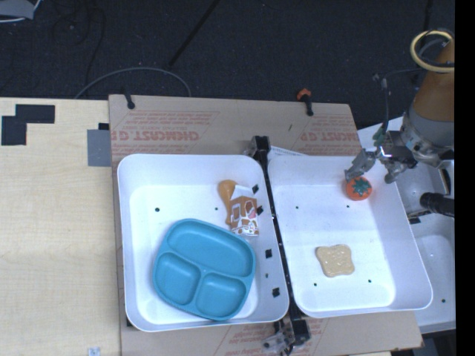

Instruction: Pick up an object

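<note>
From the camera view, I have the gripper (375,163) spread open with nothing between its fingers, hanging at the right bin's (415,277) upper right corner. The tomato (358,188) sits just below and left of it (round, so no long axis). The arm leans in from the right.

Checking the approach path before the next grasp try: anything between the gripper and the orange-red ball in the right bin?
Nothing visible. The gripper hangs over the far right part of the right bin, with the orange-red ball just below its near finger. The tan toast piece lies well nearer the camera, off that line.
</note>
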`<state>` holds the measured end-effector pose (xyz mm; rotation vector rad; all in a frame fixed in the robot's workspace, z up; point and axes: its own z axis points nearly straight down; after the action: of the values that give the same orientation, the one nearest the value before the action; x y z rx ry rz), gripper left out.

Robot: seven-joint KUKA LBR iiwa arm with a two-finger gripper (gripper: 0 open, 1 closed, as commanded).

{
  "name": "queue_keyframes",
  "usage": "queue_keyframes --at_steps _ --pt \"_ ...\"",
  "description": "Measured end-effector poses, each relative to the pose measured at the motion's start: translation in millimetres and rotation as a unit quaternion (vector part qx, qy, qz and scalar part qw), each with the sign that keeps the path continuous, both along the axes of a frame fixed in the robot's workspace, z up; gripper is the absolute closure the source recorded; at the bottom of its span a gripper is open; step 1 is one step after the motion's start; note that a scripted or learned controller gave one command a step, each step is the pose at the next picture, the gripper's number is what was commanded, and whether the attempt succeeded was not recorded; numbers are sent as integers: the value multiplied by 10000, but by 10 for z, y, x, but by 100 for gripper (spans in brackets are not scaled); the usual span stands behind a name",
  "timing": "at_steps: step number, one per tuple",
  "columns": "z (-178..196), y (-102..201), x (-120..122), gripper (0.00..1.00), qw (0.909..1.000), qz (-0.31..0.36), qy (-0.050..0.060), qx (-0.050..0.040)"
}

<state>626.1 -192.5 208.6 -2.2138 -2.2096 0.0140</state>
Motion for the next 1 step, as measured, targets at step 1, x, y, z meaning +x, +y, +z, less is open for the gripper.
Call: queue_keyframes --at_steps 1 --pt "91 2 27 0 10000 11 -67 -13"
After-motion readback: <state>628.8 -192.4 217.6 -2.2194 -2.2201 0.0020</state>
